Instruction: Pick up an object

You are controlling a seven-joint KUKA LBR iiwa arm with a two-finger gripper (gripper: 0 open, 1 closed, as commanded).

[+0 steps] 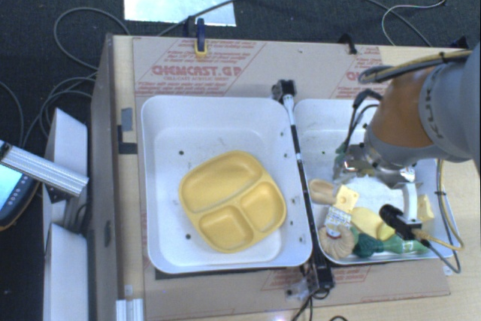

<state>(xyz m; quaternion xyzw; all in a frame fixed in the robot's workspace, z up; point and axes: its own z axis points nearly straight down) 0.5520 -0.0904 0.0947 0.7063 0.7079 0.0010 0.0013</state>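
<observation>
Toy food bits (pixel 353 225) are piled in the right bin (pixel 323 120), just below and near the gripper (pixel 353 165), whose fingers I honestly can't make out as spread or closed, while the yellow divided plate (pixel 231 199) sits way off in the left bin (pixel 161 162).

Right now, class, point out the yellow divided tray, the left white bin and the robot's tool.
yellow divided tray (pixel 233 201): camera view, on its central ridge.
left white bin (pixel 218 120): camera view, on its bare far floor.
tool (pixel 353 165): camera view, at its tip above the right bin.
</observation>
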